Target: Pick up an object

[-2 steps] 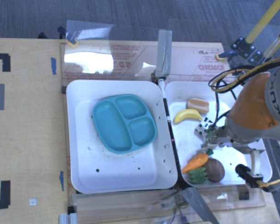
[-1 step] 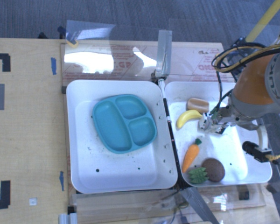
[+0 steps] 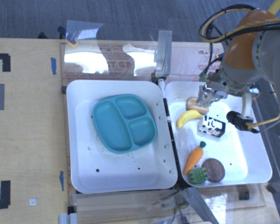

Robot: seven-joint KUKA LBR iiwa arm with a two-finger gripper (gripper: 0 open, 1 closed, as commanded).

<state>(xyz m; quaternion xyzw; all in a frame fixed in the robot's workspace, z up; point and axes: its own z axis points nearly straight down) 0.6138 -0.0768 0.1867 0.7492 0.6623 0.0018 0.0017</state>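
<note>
Camera view checked. Located the gripper (image 3: pixel 206 97) where? (A)

Found at upper right of the frame, over the upper-left part of the right bin (image 3: pixel 252 158). Hung below the grey arm (image 3: pixel 263 55) and its orange band (image 3: pixel 242 43). Noted looped yellow and black cables (image 3: pixel 215 20) above the wrist. (B)

Confirmed the opening of the tool? (A)

Could not tell. Could not resolve wide from narrow at this angle, nor whether anything was held. (B)

Logged the nearest candidate for pickup? (A)

Logged a small tan object (image 3: pixel 196 105), directly at the lower-left side of the gripper, touching or just beside it; could not tell which. Lay near the bin's upper-left corner. (B)

Recorded the remaining contents of that bin? (A)

Recorded a banana (image 3: pixel 188 118) just below the tan object, curved, near the bin's left wall. Recorded a black-and-white card (image 3: pixel 213 126) just right of the banana. Placed a carrot (image 3: pixel 195 157) lower down, tilted, leafy end up. Placed a brown disc (image 3: pixel 214 169) and a green piece (image 3: pixel 198 175) at the lower left of the bin, side by side, just beside the carrot's tip. (B)

Checked the left bin (image 3: pixel 79 139)? (A)

Checked. Held a blue divided plate (image 3: pixel 125 122) at centre of the frame, well apart from the gripper. (B)
</note>
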